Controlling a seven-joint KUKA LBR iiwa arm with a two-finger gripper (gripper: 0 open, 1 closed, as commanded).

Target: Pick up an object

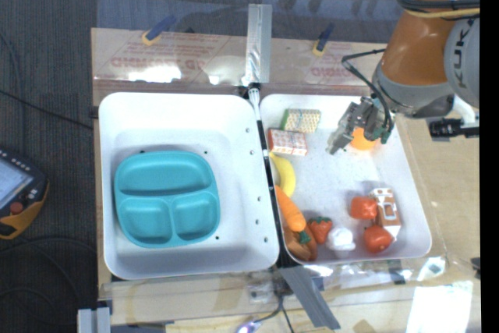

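My gripper [357,136] hangs over the upper right part of the right bin [412,191], on the grey arm with the orange band. A small orange-yellow object [363,140] shows right at the gripper's tip, partly covered by it; whether it is held or lying on the bin floor I cannot tell. Other objects in this bin: a green-and-yellow checked block [302,120], a pink checked block [288,142], a banana [285,174], a carrot [291,214], a strawberry [320,229], a white ball [341,238], two red fruits [362,207] [376,239] and a red-and-white box [387,207].
The left bin [140,109] holds a teal divided tray [165,196]. A metal divider post [257,43] stands behind the seam between the bins. A handheld controller [17,195] lies on the floor at the far left.
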